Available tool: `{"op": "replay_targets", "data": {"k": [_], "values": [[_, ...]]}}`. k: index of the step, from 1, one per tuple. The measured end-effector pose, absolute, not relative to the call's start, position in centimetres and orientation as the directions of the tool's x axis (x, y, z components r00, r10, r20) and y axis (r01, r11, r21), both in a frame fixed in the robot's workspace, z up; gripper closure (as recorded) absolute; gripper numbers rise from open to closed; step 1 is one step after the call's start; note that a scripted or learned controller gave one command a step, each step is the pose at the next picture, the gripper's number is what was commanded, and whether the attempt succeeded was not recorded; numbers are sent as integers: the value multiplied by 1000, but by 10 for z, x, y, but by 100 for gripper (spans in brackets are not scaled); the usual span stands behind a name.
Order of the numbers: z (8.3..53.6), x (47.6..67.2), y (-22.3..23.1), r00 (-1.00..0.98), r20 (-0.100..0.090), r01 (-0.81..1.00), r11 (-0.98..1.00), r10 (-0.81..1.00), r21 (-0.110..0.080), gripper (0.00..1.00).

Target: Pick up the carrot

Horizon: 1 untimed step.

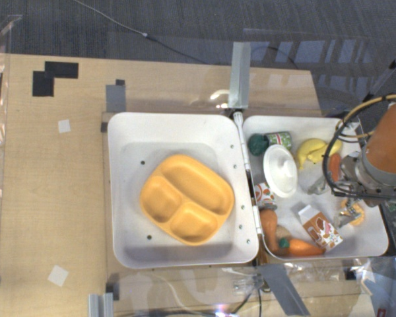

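a: where does the carrot lie?

b: a long orange plastic carrot with a green top (302,247) lies flat in the right shallow white bin (376,244), along its near wall, long axis running left to right. a second orange root (269,224) lies just beside it, more upright in the view.

a: and the arm?

b: the grey arm's gripper (348,193) hangs over the bin's right side; the carrot is nearer and to its left. i cannot tell how the gripper is set; the wrist hides it.
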State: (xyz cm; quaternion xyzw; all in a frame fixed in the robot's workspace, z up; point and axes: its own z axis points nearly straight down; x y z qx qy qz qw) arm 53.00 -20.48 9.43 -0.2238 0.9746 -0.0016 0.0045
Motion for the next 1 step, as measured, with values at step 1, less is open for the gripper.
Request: {"op": "replay_targets", "data": {"k": [1], "values": [[107,534,-204,-899,-17,-437,899,-438,-11,100]]}}
